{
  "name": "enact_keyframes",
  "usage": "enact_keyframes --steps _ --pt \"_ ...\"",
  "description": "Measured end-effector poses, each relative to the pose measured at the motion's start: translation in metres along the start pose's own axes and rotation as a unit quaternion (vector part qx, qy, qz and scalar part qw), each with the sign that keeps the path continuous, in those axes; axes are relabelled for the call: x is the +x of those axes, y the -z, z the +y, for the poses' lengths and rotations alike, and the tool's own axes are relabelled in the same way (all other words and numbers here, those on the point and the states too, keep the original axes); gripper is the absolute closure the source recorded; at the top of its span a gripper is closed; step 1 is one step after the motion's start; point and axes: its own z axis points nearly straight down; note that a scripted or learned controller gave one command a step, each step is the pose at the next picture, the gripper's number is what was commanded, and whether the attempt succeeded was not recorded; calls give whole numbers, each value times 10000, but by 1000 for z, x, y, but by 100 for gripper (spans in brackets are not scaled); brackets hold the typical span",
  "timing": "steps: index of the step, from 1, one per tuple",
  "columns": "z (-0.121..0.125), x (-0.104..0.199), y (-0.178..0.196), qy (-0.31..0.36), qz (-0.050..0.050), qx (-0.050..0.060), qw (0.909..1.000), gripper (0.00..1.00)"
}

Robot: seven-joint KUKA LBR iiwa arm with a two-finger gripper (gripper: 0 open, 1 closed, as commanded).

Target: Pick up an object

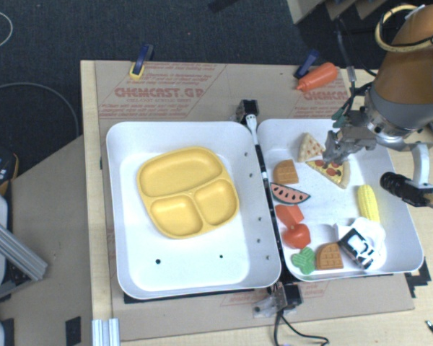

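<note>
My gripper point(336, 152) hangs low over the back of the right bin point(397, 225), below the grey wrist and orange band. It is directly above a toy pizza slice point(335, 172) and hides the slice's upper end. A pale sandwich wedge point(310, 148) lies just to its left. Also in this bin are a brown bread piece point(286, 171), a watermelon slice point(289, 192), two red pieces point(294, 224), a yellow corn cob point(367, 202), a green piece point(303, 260), a brown waffle point(330, 256) and a white-and-black object point(361, 244).
The left bin point(130, 251) holds a yellow divided plate point(187, 191). An orange carrot point(317, 76) lies on the bench behind the right bin. A black cylinder point(404, 187) of the arm reaches over the right bin's right edge.
</note>
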Motion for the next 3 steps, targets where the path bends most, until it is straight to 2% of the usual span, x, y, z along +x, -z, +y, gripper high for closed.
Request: enact_keyframes --steps 1,2,3 --pt "-44 21 -12 -14 1 13 10000 100" --pt "-71 54 -5 4 4 5 10000 100" --pt "-81 37 -5 -23 -5 1 10000 100"
